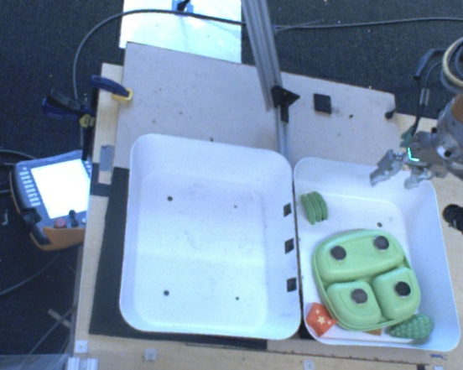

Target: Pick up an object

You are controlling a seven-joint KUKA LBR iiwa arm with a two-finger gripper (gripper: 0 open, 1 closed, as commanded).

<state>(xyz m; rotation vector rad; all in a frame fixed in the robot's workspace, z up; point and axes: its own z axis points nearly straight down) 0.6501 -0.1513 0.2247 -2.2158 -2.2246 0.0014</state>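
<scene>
While the left bin (208, 236) lies just beside it with its floor bare, the right bin (443, 250) serves as the landmark: a small ribbed green piece (314, 206) rests near its upper left corner, and a large green moulded tray (366, 279) with three dark-centred hollows fills its lower half. At its lower edge a red-orange piece (319, 319) touches the tray's left corner and a knobbly green piece (413, 328) its right. Above its upper rim hangs the gripper (402, 169), fingers spread apart with nothing between them.
</scene>
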